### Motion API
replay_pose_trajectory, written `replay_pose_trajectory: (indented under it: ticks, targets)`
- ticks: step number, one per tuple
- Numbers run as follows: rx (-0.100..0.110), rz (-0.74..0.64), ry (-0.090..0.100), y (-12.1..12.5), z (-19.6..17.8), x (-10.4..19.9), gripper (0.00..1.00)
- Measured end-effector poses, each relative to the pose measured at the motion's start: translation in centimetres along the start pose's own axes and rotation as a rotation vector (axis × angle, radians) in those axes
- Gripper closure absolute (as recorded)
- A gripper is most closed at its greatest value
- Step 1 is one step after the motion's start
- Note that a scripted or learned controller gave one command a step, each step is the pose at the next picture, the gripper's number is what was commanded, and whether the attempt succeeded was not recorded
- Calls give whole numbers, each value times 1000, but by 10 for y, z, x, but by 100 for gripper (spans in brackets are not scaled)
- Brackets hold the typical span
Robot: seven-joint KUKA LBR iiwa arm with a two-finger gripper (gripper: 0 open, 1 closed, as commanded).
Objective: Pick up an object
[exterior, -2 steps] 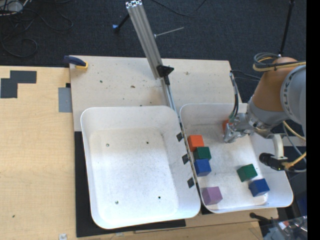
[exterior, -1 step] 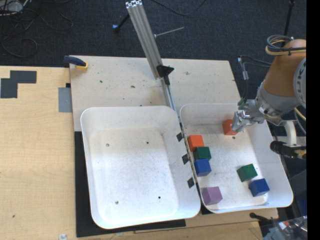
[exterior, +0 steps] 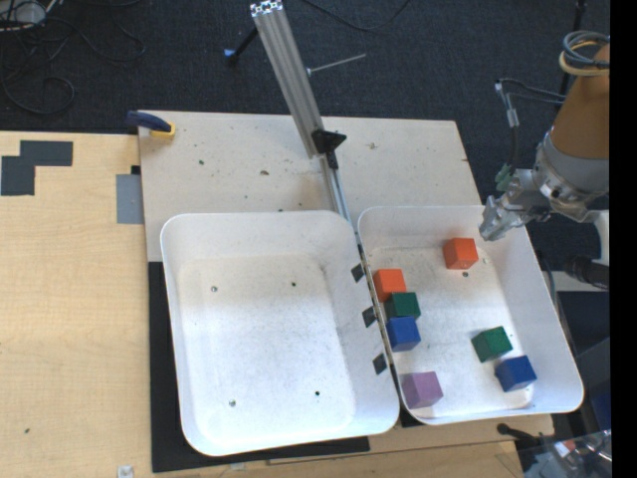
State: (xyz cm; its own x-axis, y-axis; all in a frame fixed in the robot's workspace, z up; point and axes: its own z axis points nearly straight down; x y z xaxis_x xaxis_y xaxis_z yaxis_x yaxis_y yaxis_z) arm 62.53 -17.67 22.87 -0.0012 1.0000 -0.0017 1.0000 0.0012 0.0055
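The pincer hangs over the far right rim of the right bin, and whether it is released or clenched I cannot tell. Just left of it and slightly nearer sits an orange block. Further left and nearer, another orange block touches a green block.

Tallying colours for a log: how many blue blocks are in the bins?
2, both in the right bin. One blue block lies by the left wall, below a green one. The other is near the lower right corner. None appears hidden.
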Motion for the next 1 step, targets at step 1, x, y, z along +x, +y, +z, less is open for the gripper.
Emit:
replay_pose_trajectory:
  ticks: [1]
  targets:
    - [5,-2,1,0,-17,-1,100]
